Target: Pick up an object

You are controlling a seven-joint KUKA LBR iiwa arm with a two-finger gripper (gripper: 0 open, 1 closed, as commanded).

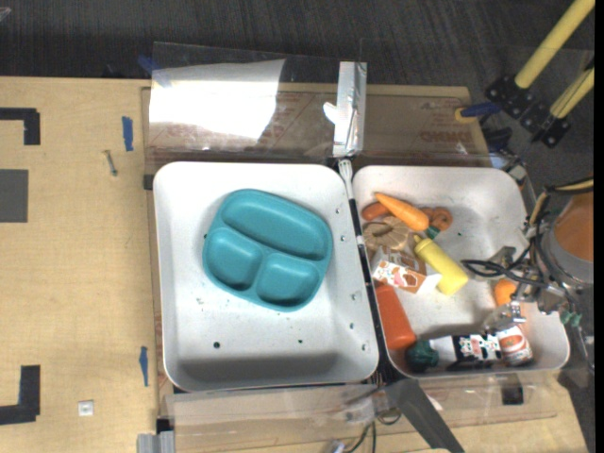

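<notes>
The right bin (pixel 491 185) holds several small items. An orange carrot (pixel 401 211) lies at the back, with a yellow bottle (pixel 440 264) in front of it. A small white and red carton (pixel 398 275) and an orange bottle (pixel 394 315) lie along the left wall. A dark bottle with a black and white label (pixel 469 347) lies at the front, beside a red and white can (pixel 515 345). My gripper (pixel 512 308) hangs low at the bin's right side, just above the can and next to a small orange piece (pixel 504 291).
The left bin (pixel 179 253) holds a teal divided plate (pixel 268 247). The grey arm with its orange band (pixel 576 237) and cables reaches in over the right bin's right rim. Clear plastic sheeting (pixel 217 107) stands behind the bins. Yellow poles (pixel 562 31) stand at the back right.
</notes>
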